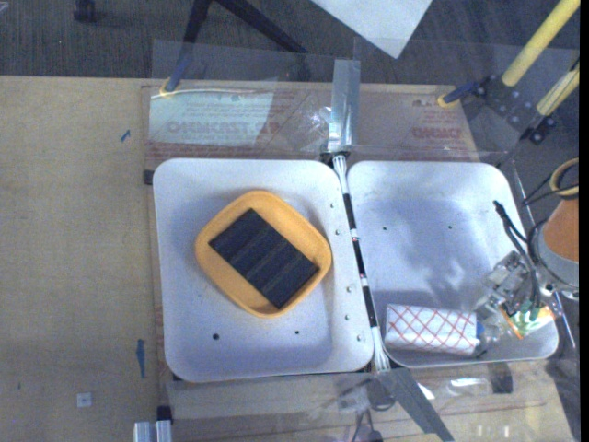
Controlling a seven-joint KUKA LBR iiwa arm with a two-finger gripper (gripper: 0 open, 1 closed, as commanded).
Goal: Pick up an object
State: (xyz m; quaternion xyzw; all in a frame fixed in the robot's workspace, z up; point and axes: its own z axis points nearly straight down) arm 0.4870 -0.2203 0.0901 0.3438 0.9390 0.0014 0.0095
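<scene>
— Two white bins sit side by side; what's in the left bin (184,339)?

— A yellow dish with a dark ribbed insert (263,263), lying near its middle.

— And the right bin (414,201)?

— A white packet with a red lattice print (431,328) lies flat along the near edge. The gripper (509,309) is low in the near right corner, just right of the packet.

— Holding anything?

— I cannot tell.

arm (560,238): orange band | end effector (508,304): grey metal, black cables, green and orange bits
</scene>
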